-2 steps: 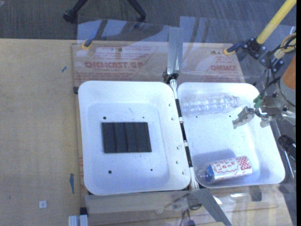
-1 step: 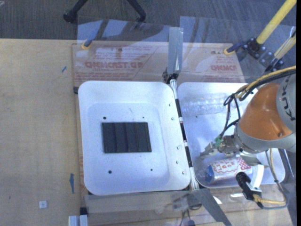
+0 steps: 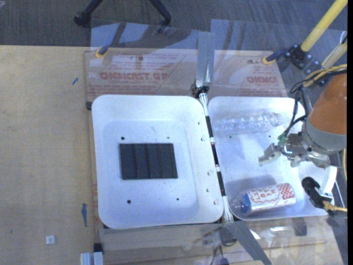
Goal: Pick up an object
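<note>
Clear plastic bottle [image 3: 248, 122] lies on its side along the upper part of the right bin [image 3: 249, 100], its cap end pointing toward the frame's right. It bears no label that can be made out, and its see-through body is hard to separate from the white floor. At the lower edge of the same bin lies a smaller bottle [image 3: 268, 196], also on its side. Its white wrap has a red checked patch at the right end and red writing too small to read.

The gripper [image 3: 268, 153] hangs over the middle of the right bin, between the two bottles, with nothing seen in its grasp. Whether it is wide or narrow cannot be told. The arm [image 3: 331, 109] is cut off by the frame's right edge.

A black ribbed pad [image 3: 148, 160] lies flat in the middle of the left bin [image 3: 146, 102]. Above both bins, clear sheets [image 3: 138, 73] carry red lettering, too blurred to read with any certainty.
</note>
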Action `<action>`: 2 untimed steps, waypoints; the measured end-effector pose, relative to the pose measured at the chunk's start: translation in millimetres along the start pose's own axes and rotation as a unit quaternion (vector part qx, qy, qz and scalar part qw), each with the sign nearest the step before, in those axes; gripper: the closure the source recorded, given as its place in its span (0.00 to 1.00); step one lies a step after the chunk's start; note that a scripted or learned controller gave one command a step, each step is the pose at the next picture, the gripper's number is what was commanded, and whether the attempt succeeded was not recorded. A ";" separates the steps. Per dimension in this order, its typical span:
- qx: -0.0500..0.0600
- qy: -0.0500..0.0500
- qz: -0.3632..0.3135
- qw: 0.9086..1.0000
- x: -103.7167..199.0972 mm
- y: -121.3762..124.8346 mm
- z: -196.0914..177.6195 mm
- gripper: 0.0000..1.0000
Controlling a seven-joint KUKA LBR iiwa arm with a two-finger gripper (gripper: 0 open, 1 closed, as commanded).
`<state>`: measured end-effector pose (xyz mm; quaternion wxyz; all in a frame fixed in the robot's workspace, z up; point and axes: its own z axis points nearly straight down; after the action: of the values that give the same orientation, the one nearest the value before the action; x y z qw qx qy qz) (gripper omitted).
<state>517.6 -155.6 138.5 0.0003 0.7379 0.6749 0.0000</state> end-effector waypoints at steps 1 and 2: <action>-0.004 0.000 -0.074 0.997 17.3 -37.7 50.4 0.00; -0.001 -0.001 -0.017 1.000 -19.4 -5.3 32.3 0.00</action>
<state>510.7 -174.4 106.2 0.0014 0.7262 0.6874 0.0002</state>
